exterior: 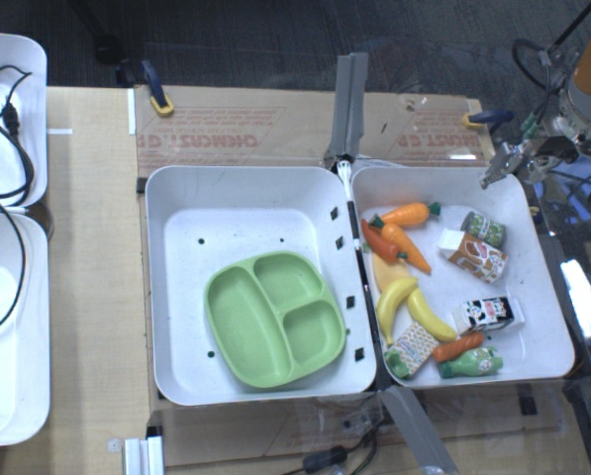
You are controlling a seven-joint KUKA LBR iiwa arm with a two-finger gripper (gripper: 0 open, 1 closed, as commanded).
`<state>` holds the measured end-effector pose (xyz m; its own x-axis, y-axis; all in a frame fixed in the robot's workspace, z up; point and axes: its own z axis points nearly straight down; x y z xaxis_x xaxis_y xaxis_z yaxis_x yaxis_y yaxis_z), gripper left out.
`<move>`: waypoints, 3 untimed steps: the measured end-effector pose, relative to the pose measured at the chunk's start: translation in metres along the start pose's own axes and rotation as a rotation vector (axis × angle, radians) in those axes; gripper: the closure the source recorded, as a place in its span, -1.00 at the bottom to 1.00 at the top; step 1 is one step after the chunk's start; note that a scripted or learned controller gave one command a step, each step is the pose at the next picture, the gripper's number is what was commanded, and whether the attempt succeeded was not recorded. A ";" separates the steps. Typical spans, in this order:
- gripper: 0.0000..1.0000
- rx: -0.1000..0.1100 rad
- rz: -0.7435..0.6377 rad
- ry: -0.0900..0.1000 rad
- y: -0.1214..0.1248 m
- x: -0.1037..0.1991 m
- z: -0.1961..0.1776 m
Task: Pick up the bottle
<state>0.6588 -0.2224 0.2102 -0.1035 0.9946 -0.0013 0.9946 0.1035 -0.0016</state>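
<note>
While the far left edge is taken up by a white unit with black cables draped over it, the bench itself is covered by a cardboard sheet, which is pinned down by a clamp near its top left corner.

The left bin is occupied by a green divided plate, which is laid flat and a bit toward the lower right of the bin.

The right bin is way more crowded. Three carrots are piled near the top left, and two bananas are laid just below them. A patterned packet is tucked in under the bananas, close to the bottom wall. A small green carton and an orange and white carton are found side by side further right, touching. A black and white milk carton is set lower down.

The bottle, green, is laid on its side along the bottom wall of the right bin, with another small carrot resting right above it.

The gripper is hung over the top right corner of that bin, well apart from the bottle. Nothing is seen held in it, and whether it's spread or closed can't be made out.
</note>
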 end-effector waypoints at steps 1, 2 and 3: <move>-1.00 0.000 0.000 0.000 0.000 0.000 0.000; -1.00 -0.002 -0.239 0.000 -0.031 0.004 0.029; -1.00 -0.001 -0.327 0.001 -0.061 0.109 0.082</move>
<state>0.5873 -0.1206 0.1279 -0.4172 0.9088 0.0005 0.9088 0.4172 -0.0010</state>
